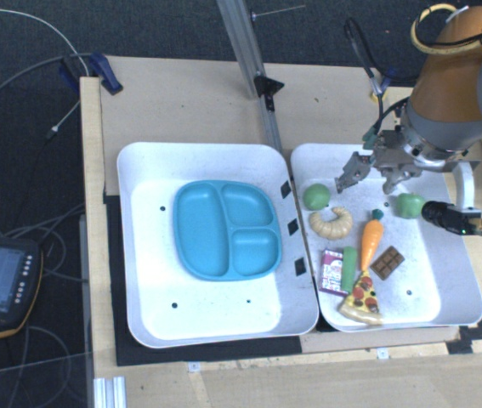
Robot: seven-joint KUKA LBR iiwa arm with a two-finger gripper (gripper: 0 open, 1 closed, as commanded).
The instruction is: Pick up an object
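Camera view: the claw hangs in the upper part of the right bin, in the right half of the frame, with the grey and orange arm coming in from the upper right corner. Its fingers look spread fairly wide with nothing between them: 1 dark finger points down-left toward the bin's upper left corner, the other sits closer to the wrist.

No single object is named, so the nearest ones count. The green ball lies just below and left of the claw; the croissant lies below that. A second green piece sits just right of the claw, below the wrist. The carrot lies almost straight down the frame from the claw, its long axis running top to bottom with a slight lean and its green top uppermost. Lower still are the chocolate bar, a small pink carton and the pizza slice. My guess is that the green ball is the closest target, a short shift down-left.

The left bin holds a blue divided plate.

Hard to judge: the claw's height above the bin floor, and the fingertips, which are dark and blur into the wrist hardware. A black part on the right may cover part of the second green piece.
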